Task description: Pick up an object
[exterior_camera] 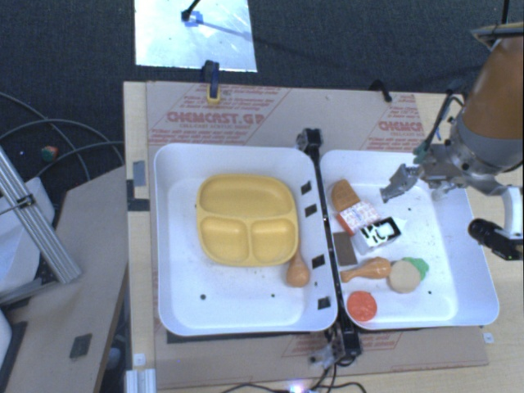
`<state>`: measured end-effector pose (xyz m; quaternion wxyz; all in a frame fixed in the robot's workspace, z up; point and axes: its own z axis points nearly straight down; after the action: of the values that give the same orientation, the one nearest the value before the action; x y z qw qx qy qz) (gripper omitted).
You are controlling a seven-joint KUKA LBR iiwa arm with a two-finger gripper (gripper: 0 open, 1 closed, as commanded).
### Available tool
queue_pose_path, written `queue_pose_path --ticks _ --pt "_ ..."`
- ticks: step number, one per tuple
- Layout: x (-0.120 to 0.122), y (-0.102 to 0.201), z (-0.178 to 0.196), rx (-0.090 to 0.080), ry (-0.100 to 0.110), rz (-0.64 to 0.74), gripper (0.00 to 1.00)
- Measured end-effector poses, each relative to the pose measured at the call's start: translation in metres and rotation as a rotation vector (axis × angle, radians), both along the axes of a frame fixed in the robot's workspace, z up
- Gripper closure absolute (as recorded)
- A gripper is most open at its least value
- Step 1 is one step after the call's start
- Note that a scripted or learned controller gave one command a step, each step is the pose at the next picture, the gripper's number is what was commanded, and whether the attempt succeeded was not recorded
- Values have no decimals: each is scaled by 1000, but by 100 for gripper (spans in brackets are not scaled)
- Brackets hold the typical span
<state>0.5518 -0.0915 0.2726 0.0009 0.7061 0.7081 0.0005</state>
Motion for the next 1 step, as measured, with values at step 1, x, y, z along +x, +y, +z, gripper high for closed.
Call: queue_pose_path --ticks 1 --pt "-57 39 -42 3 8 4 0"
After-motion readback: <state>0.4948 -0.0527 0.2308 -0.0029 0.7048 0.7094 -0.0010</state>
